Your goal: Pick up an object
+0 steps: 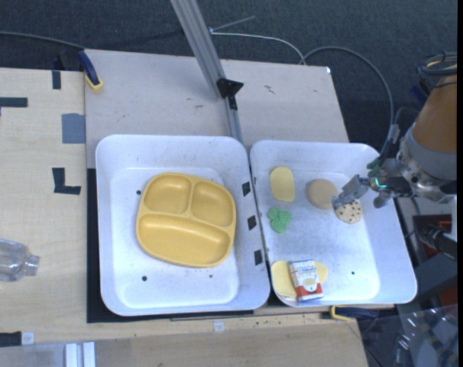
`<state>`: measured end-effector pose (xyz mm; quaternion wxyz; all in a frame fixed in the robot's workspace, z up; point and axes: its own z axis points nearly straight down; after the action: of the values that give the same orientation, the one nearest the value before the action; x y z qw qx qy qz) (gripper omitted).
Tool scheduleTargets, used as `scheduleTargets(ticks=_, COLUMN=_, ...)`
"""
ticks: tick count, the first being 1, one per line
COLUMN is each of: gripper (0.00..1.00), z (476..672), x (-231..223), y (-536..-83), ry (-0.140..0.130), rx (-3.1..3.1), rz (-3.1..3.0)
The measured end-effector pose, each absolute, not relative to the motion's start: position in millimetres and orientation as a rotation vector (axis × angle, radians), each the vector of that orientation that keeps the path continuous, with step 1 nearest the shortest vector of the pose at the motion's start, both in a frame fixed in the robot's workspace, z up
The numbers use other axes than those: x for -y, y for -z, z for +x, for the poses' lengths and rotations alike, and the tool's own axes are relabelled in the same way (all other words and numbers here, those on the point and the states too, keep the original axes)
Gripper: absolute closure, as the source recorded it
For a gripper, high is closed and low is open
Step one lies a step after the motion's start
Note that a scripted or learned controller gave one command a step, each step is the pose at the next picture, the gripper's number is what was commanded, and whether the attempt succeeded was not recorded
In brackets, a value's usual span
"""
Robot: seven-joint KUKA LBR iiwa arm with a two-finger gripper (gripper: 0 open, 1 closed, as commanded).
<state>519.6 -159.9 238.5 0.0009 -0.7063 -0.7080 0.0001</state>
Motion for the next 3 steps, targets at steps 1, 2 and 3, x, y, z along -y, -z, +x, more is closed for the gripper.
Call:
scheduleTargets(ticks=1, gripper=1.00, z=520.1, x=159, y=-248, ry=0.001, rx=2.224, rz=-2.215)
scheduleTargets(ticks=2, gripper=1.00, z=511.1, x=155, y=-213, ry=-0.006, rx=2.220, rz=-2.218)
scheduleTargets(ticks=3, gripper=1.00, z=509.2, x=177, y=-193, ry=-0.006, rx=2.218, rz=-2.221)
